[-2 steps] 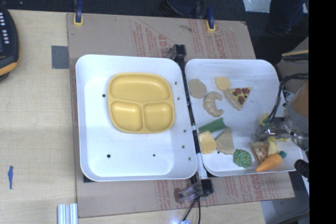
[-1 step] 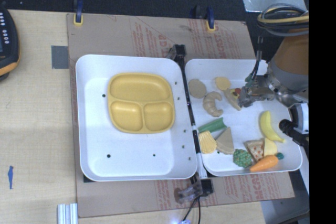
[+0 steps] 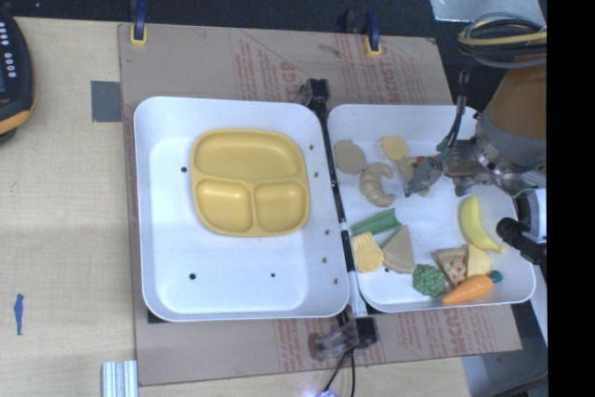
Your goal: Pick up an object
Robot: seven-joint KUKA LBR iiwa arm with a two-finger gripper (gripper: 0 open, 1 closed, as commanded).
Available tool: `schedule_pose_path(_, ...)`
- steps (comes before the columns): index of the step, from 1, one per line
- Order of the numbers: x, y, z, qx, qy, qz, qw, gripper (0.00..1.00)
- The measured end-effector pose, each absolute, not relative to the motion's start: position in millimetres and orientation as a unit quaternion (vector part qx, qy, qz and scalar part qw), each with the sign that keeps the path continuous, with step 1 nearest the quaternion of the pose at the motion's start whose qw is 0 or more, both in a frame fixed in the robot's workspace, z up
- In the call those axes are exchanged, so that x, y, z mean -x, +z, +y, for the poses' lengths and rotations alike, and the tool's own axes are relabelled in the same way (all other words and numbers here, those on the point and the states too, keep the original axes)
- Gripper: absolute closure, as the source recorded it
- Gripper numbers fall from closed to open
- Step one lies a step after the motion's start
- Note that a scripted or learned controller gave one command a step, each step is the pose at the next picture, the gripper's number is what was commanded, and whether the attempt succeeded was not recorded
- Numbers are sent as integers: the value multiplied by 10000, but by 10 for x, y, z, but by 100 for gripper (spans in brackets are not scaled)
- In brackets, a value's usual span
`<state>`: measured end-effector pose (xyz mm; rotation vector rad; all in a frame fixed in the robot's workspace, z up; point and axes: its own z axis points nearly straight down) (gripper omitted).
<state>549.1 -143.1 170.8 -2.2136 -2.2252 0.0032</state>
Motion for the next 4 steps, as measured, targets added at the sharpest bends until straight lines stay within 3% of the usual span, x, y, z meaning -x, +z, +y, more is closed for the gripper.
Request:
schedule_pose_path(1, -5272, 891, -1203, 7058, 12, -7084, 23, 0)
schedule_pose_path(2, -5115, 941, -969, 7057, -2, -7085, -20, 0)
schedule_pose_path(3, -6479, 940, -1021, 7041, -27, -7101, -45, 0)
schedule_pose_path(4, -6571, 927, -932, 7052, 3, -7090, -1, 0)
